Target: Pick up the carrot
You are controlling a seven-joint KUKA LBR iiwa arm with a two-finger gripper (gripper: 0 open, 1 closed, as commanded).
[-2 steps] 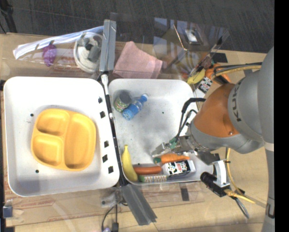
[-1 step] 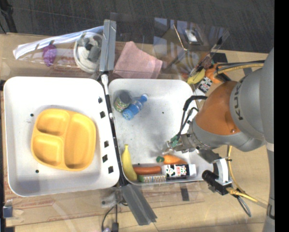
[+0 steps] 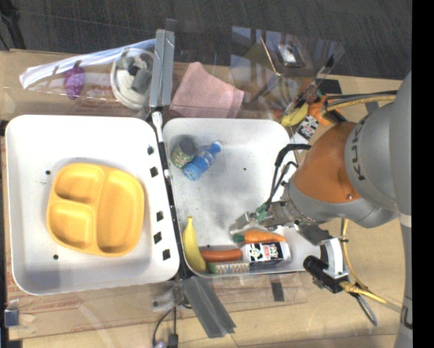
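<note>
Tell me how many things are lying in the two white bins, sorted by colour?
Yellow: 2, the tray and the banana
Orange: 2, the carrot and the sausage
Blue: 1, the bottle
White: 1, the carton
Grey-green: 1, the can
Total: 7

Two smooth white plastic bins sit on a matt wooden bench, the left holding a glossy yellow plastic tray, with soft pink cloth and clear crinkled plastic wrap on the far side.

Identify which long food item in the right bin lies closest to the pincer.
The carrot, orange with a green top, beside the pincer; the banana lies farther left.
</note>
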